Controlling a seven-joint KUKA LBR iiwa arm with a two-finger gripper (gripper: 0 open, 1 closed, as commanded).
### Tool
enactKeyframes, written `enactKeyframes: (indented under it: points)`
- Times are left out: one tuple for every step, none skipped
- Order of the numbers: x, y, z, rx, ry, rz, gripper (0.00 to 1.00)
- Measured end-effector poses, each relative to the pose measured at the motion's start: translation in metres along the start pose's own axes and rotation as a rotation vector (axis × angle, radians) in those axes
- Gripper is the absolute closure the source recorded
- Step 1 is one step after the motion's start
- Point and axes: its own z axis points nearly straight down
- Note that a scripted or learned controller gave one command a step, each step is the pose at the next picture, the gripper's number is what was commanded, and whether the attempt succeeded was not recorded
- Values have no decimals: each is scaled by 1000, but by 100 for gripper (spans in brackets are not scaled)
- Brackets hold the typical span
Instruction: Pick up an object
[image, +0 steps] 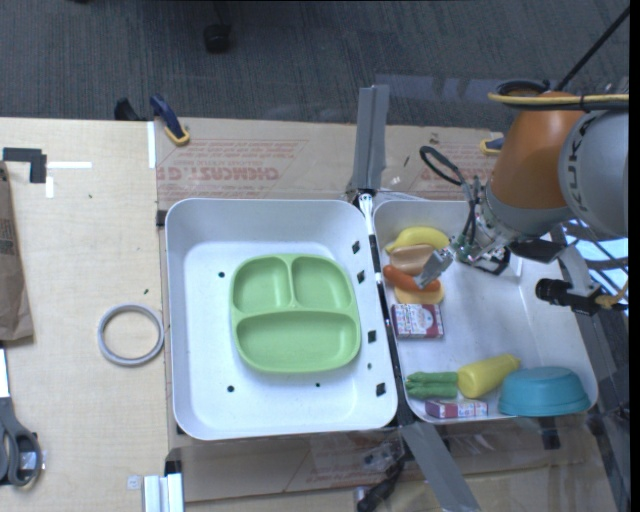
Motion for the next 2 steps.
enactKeyframes:
  points:
    - [-27, 24, 26, 1, 0, 184, 0]
    - [-90, 0, -15, -1, -2, 230, 0]
